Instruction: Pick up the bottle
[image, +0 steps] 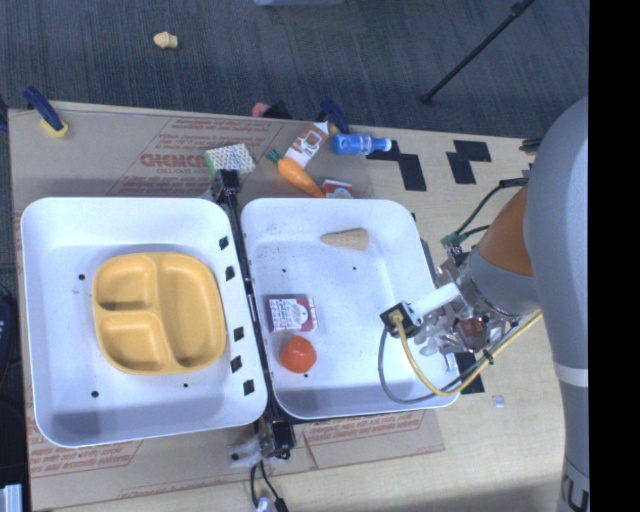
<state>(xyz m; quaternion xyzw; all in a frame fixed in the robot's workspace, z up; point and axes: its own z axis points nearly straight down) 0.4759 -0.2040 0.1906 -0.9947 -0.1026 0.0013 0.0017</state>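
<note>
Bottle (358, 145), blue with a white cap, lies on the table (480, 200) behind the right bin (330, 400). End effector (450, 340) hovers at that bin's right rim; finger state cannot be told.

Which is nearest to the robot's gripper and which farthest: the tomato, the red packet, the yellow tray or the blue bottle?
From the gripper at the right bin's right edge, in the camera view:
1. Tomato, low in the right bin.
2. Red packet, just above the tomato; close, but slightly farther.
3. Blue bottle, on the bench behind the bins.
4. Yellow tray, in the left bin.
</note>
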